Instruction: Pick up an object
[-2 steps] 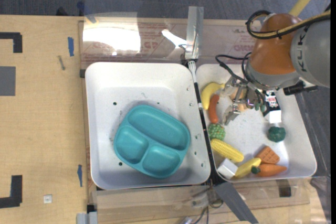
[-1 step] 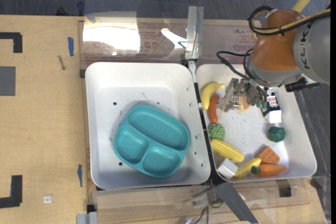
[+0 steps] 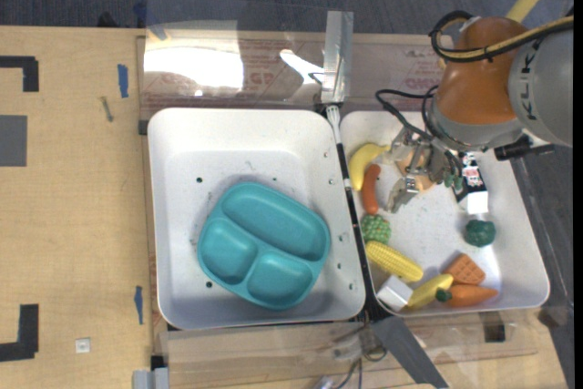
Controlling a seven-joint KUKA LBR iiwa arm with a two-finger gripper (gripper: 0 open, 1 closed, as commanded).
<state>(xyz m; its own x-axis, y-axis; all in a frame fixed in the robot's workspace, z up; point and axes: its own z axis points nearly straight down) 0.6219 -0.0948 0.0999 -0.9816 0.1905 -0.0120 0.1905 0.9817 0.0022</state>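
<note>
Item: gripper [image 3: 407, 187], on grey arm w/ orange band [image 3: 474, 73], low over the right bin [image 3: 524, 223]. Fingers [image 3: 401, 196] look parted, metal tips down; nothing seen between them, so no hold yet.

Candidates, placed rel. to gripper:
- Banana [image 3: 364, 161] – just to its left toward the divider; smooth yellow plastic, curved, tapering. Nearest target.
- Red-orange stick [image 3: 371, 195], poss. chilli or sausage – just beside, left & slightly below; thin, glossy.
- Green knobbly piece [image 3: 374, 228], broccoli-like – below-left, near; bumpy, rounded.
- Corn cob [image 3: 394, 262] – below; yellow, ridged, long cylinder lying aslant.
- Dark green round piece [image 3: 480, 233] – to the right & below, apart; smooth ball-ish.
- Carrot [image 3: 472, 293] & orange wedge [image 3: 465, 269] – well below-right by the bin's near corner; carrot is a smooth cone, wedge is textured.
- White block [image 3: 394, 294] – well below, at near wall.

Other stock: teal divided plate [image 3: 264, 241], 3 compartments, matte plastic, in left bin [image 3: 173, 196], well apart to the left.

Handling note (judgement): step = descend & close on one piece. Best bet is banana or red stick. Approach across the narrow width, not along the length; curved, slick toy plastic prob. slips if pinched near an end. Keep off the divider wall; items there are crowded, so the tips may nudge neighbours.
</note>
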